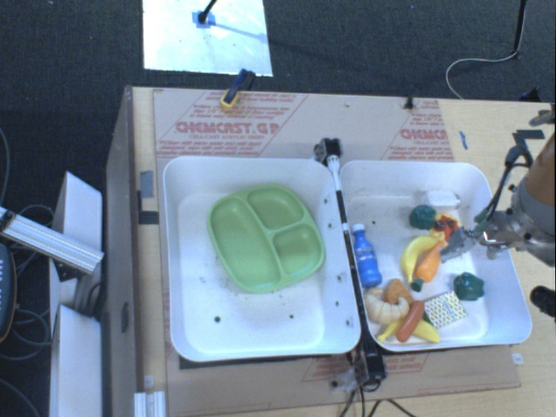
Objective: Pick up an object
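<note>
The claw (453, 244) is hovering in the right bin (382, 185) just right of the banana (420, 254) — whether it is open or shut I cannot tell. An orange carrot-like piece (429, 264) is lying across the banana. A blue bottle (365, 256) is lying left of the banana by the bin wall, and a dark green piece (468, 286) is sitting to the banana's lower right. Far left of the banana, a green tray (265, 237) is resting in the left bin (187, 259).

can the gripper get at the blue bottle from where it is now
Probably yes. The blue bottle lies uncovered at the left edge of the right bin. The gripper sits further right, over the toy food pile, so it would cross above that.
</note>
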`<action>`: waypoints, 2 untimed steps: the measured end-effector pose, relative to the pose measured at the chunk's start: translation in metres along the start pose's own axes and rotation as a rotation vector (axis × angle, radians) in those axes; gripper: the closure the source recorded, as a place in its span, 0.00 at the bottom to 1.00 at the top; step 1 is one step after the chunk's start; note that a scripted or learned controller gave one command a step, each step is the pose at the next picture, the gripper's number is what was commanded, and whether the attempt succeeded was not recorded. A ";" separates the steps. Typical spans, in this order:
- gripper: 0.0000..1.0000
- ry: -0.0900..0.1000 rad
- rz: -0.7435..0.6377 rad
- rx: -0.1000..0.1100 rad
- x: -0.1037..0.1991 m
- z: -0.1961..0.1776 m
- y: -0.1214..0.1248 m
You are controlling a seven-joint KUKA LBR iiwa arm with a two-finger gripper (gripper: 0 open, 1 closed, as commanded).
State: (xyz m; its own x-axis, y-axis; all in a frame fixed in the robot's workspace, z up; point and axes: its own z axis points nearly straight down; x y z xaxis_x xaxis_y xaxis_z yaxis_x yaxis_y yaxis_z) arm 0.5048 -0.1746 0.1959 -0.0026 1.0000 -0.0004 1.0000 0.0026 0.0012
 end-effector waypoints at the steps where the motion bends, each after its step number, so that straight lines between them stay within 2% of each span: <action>1: 0.00 0.000 0.002 -0.001 0.062 0.103 -0.007; 2: 0.00 -0.003 0.001 -0.002 0.067 0.111 0.064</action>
State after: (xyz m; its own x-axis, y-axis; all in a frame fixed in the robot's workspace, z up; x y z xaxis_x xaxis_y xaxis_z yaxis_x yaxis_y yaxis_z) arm 0.5683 -0.1075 0.0853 -0.0013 1.0000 -0.0034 1.0000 0.0013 0.0034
